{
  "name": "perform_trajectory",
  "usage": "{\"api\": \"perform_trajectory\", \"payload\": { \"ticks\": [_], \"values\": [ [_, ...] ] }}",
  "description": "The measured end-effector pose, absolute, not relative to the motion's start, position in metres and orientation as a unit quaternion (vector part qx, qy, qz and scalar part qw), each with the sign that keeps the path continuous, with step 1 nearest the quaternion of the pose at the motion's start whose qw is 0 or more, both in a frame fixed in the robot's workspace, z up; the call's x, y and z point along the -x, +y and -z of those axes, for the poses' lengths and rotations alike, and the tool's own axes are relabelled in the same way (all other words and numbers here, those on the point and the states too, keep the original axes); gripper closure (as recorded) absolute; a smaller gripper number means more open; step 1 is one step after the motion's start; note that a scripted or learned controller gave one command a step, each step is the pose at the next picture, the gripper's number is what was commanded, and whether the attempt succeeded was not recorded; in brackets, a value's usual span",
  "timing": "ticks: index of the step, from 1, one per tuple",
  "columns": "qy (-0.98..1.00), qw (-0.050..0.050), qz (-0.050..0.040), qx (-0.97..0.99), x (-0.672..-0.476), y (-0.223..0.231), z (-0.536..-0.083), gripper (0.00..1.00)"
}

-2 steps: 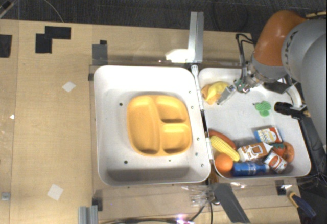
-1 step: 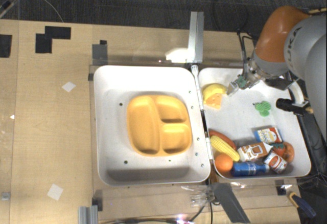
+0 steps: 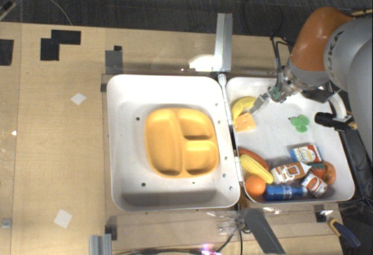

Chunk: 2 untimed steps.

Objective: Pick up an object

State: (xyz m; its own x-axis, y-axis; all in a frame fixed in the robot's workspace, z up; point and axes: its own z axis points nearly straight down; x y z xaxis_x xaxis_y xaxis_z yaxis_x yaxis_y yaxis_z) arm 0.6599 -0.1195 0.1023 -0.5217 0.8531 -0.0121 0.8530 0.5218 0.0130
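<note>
Cheese (image 3: pixel 245 123) at 9 o'clock in right bin (image 3: pixel 326 149), beside banana (image 3: pixel 242 106) | gripper (image 3: pixel 260 102) right above it, jaws can't tell tbh | yellow tray (image 3: pixel 179 141) in left bin (image 3: pixel 125 149)

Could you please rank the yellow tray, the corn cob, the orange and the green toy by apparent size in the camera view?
1. Yellow tray, clearly largest.
2. Corn cob.
3. Orange, partly hidden, so close to the corn.
4. Green toy, smallest.

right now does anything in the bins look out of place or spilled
Nothing looks spilled or damaged. The yellow divided tray sits flat in the left bin. The toy food in the right bin is crowded toward its near corner, some pieces overlapping.
</note>
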Motion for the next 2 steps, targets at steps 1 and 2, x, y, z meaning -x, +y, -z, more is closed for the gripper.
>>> {"api": "perform_trajectory", "payload": {
  "ticks": [1, 2],
  "values": [
    [0.863, 0.004, 0.0063, -0.504, -0.6687, -0.1048, -0.0946, 0.00],
    [0.837, 0.001, 0.0045, -0.548, -0.6681, -0.1022, -0.0909, 0.00]
  ]
}}
